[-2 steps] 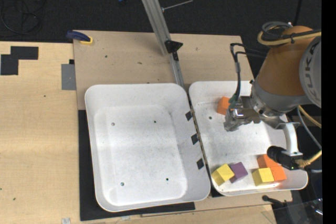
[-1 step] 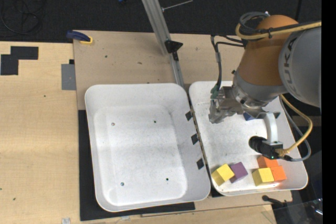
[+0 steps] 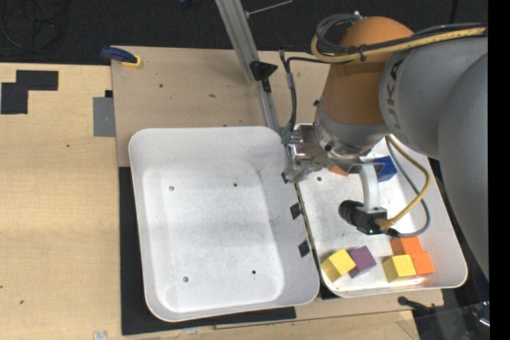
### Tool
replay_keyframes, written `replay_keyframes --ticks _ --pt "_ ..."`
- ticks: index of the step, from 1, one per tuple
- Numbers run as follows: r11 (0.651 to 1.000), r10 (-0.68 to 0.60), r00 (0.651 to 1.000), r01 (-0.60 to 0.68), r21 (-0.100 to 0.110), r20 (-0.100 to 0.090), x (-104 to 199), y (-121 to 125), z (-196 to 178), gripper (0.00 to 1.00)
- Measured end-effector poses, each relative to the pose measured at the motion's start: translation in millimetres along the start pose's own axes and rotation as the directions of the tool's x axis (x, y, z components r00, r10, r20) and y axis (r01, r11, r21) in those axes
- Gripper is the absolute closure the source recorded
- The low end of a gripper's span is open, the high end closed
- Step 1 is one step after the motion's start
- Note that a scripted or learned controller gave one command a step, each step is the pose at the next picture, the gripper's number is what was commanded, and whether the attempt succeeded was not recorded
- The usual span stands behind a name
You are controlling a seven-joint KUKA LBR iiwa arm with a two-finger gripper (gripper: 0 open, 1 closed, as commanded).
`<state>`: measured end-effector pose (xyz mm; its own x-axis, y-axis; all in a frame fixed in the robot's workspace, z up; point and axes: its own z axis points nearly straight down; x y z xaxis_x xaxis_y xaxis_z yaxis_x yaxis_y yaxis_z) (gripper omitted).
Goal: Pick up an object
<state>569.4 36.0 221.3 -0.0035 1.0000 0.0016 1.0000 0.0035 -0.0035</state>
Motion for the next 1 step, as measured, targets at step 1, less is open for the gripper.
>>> replay_keyframes --ticks 1 --pt "1.0 0.0 1.0 0.0 -0.001 0.0 50.2 16.7 8.0 1.0"
